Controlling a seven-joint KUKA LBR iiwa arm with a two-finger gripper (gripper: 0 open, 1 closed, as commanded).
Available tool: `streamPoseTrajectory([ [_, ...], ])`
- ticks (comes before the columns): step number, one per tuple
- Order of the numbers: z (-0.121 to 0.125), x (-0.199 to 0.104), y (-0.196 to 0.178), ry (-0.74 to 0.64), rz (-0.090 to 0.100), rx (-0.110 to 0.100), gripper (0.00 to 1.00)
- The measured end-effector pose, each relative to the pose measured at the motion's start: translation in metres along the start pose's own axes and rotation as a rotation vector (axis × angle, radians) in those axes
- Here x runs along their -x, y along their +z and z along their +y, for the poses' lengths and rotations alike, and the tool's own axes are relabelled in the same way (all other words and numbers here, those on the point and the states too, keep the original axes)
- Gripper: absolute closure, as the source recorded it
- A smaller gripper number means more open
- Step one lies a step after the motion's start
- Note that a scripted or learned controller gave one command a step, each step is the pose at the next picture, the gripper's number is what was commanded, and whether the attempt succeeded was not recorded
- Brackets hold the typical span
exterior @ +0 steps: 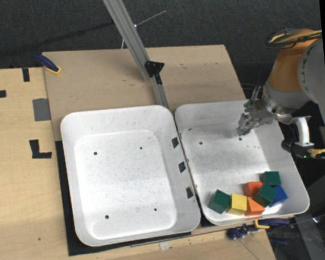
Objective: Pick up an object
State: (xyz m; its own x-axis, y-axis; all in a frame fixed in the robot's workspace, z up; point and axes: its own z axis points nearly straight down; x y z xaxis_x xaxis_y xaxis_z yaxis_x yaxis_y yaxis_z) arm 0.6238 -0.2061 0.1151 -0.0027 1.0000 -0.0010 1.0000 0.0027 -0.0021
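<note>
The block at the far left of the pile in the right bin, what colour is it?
Dark green, seen in the camera view, beside a yellow block.

Arm point(303, 76) cut off at right edge.

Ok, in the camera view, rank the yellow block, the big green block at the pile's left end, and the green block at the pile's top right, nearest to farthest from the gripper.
From the gripper, over the right bin's upper part:
1. Top-right green block, at the pile's upper right.
2. Yellow block, lower in the pile.
3. Left-end green block, near the bin's lower left corner.
Two and three are too close to call.
</note>
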Motion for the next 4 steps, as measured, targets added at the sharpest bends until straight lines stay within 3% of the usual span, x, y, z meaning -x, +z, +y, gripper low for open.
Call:
streamPoseTrajectory([
  [3, 0.007, -0.007, -0.116, 0.001, 0.001, 0.005, 1.0],
  [4, -0.003, -0.07, -0.116, -0.004, 0.003, 0.001, 1.0],
])
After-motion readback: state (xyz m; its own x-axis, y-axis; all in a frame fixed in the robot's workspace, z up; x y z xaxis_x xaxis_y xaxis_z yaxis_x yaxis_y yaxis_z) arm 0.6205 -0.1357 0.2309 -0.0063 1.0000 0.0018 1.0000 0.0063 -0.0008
